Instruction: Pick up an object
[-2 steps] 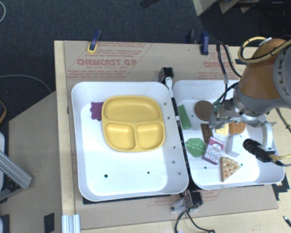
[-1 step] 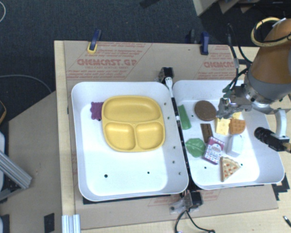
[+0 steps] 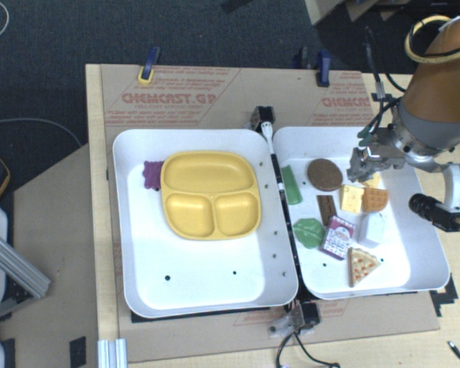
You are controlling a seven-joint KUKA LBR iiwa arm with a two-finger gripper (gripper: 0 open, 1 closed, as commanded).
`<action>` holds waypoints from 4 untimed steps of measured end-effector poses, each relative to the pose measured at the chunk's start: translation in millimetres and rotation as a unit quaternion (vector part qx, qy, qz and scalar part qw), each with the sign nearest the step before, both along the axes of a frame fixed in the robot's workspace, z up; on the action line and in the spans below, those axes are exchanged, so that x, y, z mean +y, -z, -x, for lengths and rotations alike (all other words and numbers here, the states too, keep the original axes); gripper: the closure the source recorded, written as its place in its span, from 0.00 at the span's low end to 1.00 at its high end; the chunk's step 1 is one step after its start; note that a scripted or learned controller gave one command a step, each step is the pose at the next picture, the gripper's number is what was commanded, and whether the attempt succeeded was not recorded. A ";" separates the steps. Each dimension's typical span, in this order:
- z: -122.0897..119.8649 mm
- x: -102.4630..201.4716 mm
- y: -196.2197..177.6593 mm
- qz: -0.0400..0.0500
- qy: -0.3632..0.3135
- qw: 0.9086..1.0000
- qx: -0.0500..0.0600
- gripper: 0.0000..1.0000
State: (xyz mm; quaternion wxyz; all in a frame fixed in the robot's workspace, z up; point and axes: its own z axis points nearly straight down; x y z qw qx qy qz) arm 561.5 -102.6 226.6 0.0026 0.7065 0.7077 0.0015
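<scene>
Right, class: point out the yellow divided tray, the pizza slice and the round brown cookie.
yellow divided tray (image 3: 209, 172): camera view, its large top compartment.
pizza slice (image 3: 362, 265): camera view, middle of the wedge.
round brown cookie (image 3: 324, 174): camera view, its centre.

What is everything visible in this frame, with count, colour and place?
bins: 2, white, side by side on the bench
divided plate: 1, yellow, left bin
purple item: 1, left bin, at the plate's left edge
green strip: 1, right bin, near the divider
round cookie: 1, brown, right bin
cheese wedge: 1, yellow, right bin
pizza slice: 1, right bin, front
green leaf: 1, right bin
clamps: 2, blue, bench's far edge
end effector: 1, grey, above the right bin's back
</scene>
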 end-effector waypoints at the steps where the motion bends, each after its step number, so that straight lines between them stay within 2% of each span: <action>1: -9.8 52.6 -9.8 -0.001 -0.002 1.000 0.001 1.00; 3: -20.4 145.8 12.4 -0.002 -0.002 1.000 0.003 1.00; 4: -22.1 134.0 8.1 -0.001 0.001 1.000 0.002 1.00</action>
